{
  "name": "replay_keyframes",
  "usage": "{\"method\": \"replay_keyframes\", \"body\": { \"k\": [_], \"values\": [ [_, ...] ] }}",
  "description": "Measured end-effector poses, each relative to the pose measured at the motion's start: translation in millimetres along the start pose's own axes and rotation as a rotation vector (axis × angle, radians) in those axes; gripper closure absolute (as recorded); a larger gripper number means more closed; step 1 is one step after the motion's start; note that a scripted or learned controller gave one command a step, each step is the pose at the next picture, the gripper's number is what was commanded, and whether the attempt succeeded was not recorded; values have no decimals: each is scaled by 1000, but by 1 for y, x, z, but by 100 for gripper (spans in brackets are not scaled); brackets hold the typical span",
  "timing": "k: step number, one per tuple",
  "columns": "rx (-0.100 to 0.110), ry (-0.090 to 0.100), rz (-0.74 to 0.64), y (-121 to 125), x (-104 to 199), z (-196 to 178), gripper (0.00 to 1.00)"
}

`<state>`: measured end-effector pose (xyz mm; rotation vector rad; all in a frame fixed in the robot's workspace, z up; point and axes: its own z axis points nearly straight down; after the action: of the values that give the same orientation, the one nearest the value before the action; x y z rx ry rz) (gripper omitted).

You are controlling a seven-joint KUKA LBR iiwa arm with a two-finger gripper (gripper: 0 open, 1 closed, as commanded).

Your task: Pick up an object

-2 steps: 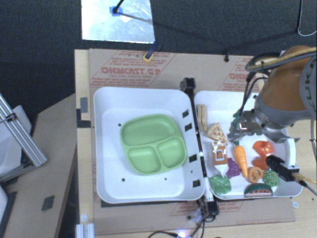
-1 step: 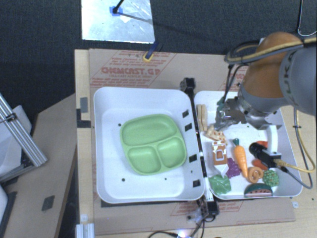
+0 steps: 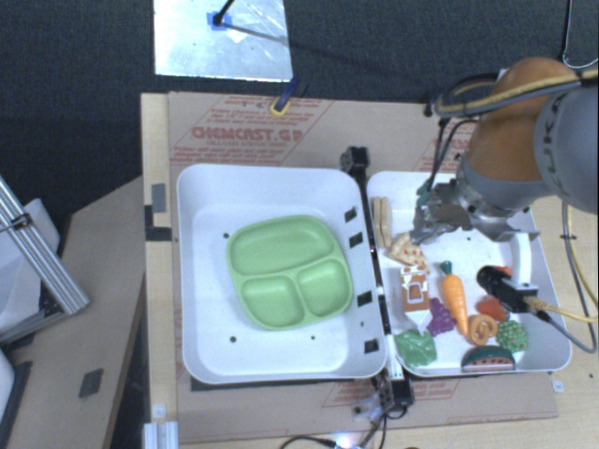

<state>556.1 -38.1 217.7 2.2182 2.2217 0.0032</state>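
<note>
Toys crowd the near end of the right bin (image 3: pixel 395 187). A green leafy toy (image 3: pixel 415 347) sits in the near left corner against the rim. A watermelon slice (image 3: pixel 487 359) lies along the near wall, with a round green piece (image 3: pixel 514 337) just beside it toward the right wall. Behind them are a tan ring (image 3: pixel 483 328), purple grapes (image 3: pixel 439 316) and an orange carrot (image 3: pixel 455 297), which lies lengthwise and touches the grapes. A small carton (image 3: pixel 415 288) stands just left of the carrot, near the edge the two bins share. Little bare floor shows between these pieces. Farther in, a tan piece (image 3: pixel 405 249) lies near that shared edge, and a pair of pale sticks (image 3: pixel 383 223) runs along the edge itself. The gripper (image 3: pixel 427 223) hangs just above and to the right of the tan piece. Whether the gripper is spread or pressed together cannot be told, and nothing is seen pinched in it. The far part of this bin is bare white. In the left bin (image 3: pixel 201 251), a green divided tray (image 3: pixel 285 271) lies in the middle, with bare floor all around it up to the walls. The grey arm (image 3: pixel 510 157) comes in over the right bin's far right corner. Brown cardboard (image 3: pixel 243 129) lies beyond the bins, and farther still a shiny square sheet (image 3: pixel 225 26).
</note>
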Motion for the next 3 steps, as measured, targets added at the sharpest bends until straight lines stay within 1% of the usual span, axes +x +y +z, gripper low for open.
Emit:
{"method": "replay_keyframes", "body": {
  "k": [1,2,3],
  "values": [
    [0,1,-5,4,18,-5,100],
    [1,-1,2,9,6,0,100],
    [3,-1,2,-2,2,2,100]
  ]
}}
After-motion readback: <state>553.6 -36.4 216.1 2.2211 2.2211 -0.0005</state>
